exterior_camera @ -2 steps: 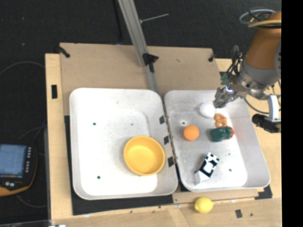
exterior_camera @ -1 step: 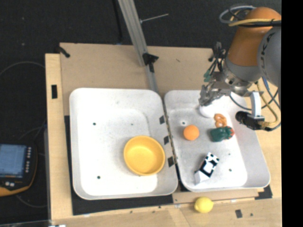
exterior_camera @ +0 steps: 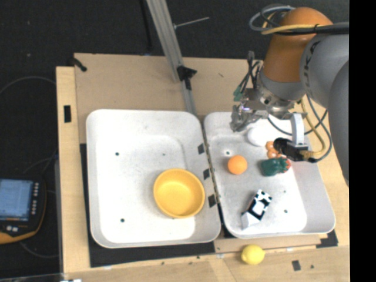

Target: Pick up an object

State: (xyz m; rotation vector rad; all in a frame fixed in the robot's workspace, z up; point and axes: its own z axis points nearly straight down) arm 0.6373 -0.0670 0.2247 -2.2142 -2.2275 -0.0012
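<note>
My gripper (exterior_camera: 239, 121) hangs over the far left corner of the right bin (exterior_camera: 311, 216), with nothing visible between its fingers. An orange ball (exterior_camera: 237, 165) lies in that bin, a little nearer the camera than the gripper. A white object (exterior_camera: 257, 136) sits just right of the gripper. A dark green object (exterior_camera: 273, 167) with small orange pieces (exterior_camera: 272, 149) beside it lies to the right of the ball. A black and white object (exterior_camera: 257, 207) rests near the bin's front. A yellow bowl (exterior_camera: 178, 193) stands in the left bin (exterior_camera: 117, 140).
A yellow lemon (exterior_camera: 252, 254) lies on the bench outside the bins, in front of the right bin. A metal pole (exterior_camera: 170, 46) slants up from between the bins' far ends. A handheld pendant (exterior_camera: 20, 207) sits at the far left.
</note>
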